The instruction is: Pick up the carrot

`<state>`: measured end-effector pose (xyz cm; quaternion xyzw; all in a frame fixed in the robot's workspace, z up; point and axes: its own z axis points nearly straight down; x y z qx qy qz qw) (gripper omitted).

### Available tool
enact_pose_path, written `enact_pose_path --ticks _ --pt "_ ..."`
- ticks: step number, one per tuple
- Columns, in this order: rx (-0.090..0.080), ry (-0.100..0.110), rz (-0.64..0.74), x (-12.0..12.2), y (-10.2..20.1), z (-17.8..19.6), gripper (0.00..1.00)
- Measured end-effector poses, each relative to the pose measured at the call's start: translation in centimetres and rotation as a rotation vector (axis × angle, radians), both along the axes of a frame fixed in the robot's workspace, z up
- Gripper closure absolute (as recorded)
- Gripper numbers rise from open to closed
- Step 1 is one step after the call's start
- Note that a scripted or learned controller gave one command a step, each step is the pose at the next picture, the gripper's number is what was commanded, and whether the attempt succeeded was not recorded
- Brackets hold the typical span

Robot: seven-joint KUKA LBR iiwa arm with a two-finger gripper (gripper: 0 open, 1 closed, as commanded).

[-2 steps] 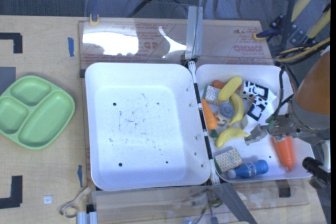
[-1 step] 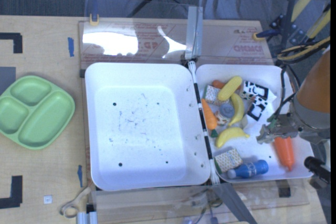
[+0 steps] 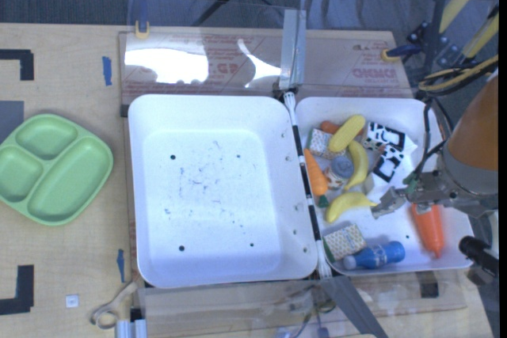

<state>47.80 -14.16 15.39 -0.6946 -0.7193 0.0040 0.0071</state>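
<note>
You were at the reach-in step: your gripper (image 3: 392, 203) hung low over the right bin (image 3: 405, 112), and the carrot (image 3: 430, 231) lay just beside it, near the bin's right wall, with its thin end pointing to the front. I could not tell how wide the gripper was open, and nothing showed in its hold. The carrot was not picked up yet. I think your next move needed a small shift toward the carrot, then a drop straight down over its thick part and a squeeze. A yellow banana (image 3: 349, 205) lay close on the gripper's other side and could get bumped or grabbed by mistake. A blue bottle (image 3: 379, 255) sat near the front. Another orange thing (image 3: 315, 173) lay by the bin's left wall; it could be a second carrot. The left bin (image 3: 144, 170) and a green plate (image 3: 52, 168) were well apart.
</note>
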Motion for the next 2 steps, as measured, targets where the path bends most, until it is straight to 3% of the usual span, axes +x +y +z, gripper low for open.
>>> enact_pose_path --ticks 1,2 --pt "-0.004 -0.009 0.103 3.9 -0.3 20.1 0.0" --pt "0.0 -0.008 0.17 1.4 0.6 7.4 0.0"
